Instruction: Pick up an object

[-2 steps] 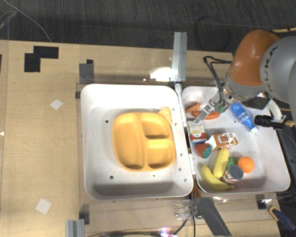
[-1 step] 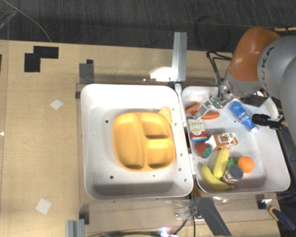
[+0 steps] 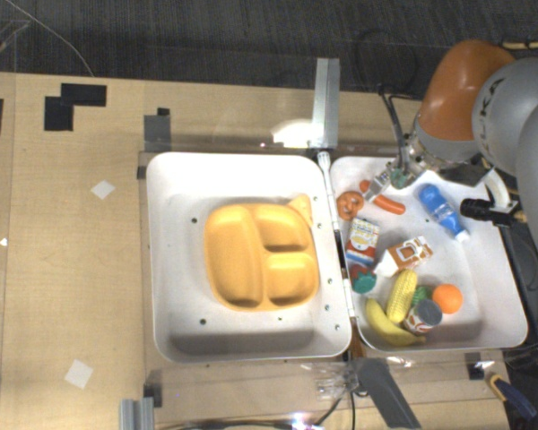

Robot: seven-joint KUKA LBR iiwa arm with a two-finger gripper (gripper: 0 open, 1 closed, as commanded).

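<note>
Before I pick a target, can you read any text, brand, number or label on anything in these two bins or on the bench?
No text can be read.
Small carton: printed front, too blurred to read.
Brown and white box: printing too small to read.
Blue bottle: label too blurred to read.
Can beside the banana: markings unreadable.
Yellow tray: plain.
Black shapes on the bench: plain patches, not characters.

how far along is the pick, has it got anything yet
Done: the arm has reached into the right bin, with the tool low near its back left corner. In hand: nothing visibly; the hot dog and blue bottle lie on the floor nearby. Left: grasp and lift an object.
</note>
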